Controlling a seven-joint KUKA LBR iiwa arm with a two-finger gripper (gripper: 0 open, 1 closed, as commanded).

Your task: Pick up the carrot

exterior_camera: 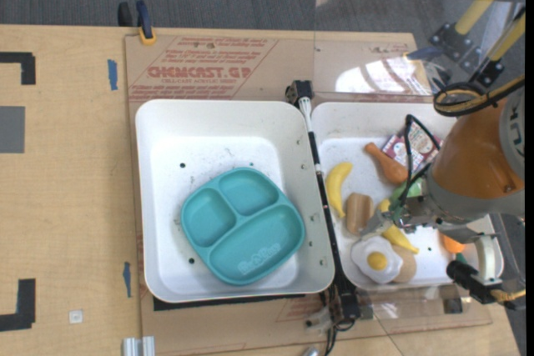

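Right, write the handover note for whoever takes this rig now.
Gripper: low in the right bin, among the toy food, between the bread roll and the fried egg. Nothing is seen in its grip.
Carrot: most likely the orange tapered piece lying in the right bin, just above the gripper, apart from the banana. A small orange piece at the arm's lower edge is too hidden to identify.
Left bin: holds the teal divided plate.
Done: arm is over the right bin.
Left: grasp and lift the carrot.
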